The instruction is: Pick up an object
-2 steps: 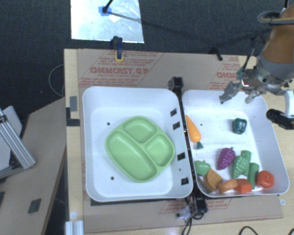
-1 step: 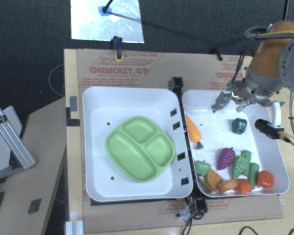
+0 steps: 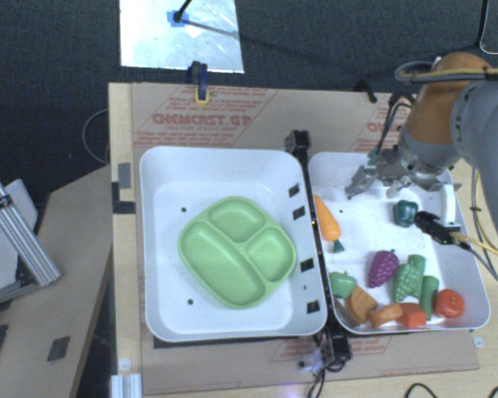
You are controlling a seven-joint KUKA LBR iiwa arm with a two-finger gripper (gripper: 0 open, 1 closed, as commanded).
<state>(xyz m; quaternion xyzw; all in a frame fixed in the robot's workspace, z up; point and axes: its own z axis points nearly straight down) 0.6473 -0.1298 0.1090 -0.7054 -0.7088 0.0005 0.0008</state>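
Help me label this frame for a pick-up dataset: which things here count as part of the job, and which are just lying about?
Part of the job:
gripper
carrot
grapes
corn
tomato
teal toy
right bin

Lying about:
green divided plate
left bin
blue and yellow clamp
reflective sheet

Two white bins (image 3: 224,162), smooth plastic with a faint sheen. Pale green divided plate (image 3: 236,251), matt moulded plastic. Toy food in glossy plastic: orange carrot (image 3: 326,216), purple grapes (image 3: 383,266), knobbly green corn (image 3: 408,278), shiny red tomato (image 3: 450,303). Surface (image 3: 212,116) of bare tan board, matt, printed in red. Reflective foil-like sheet (image 3: 181,21) on dark, rough carpet (image 3: 50,56). Arm (image 3: 473,110) in smooth grey casing with glossy orange band. Pincer (image 3: 373,177) of dull grey metal.
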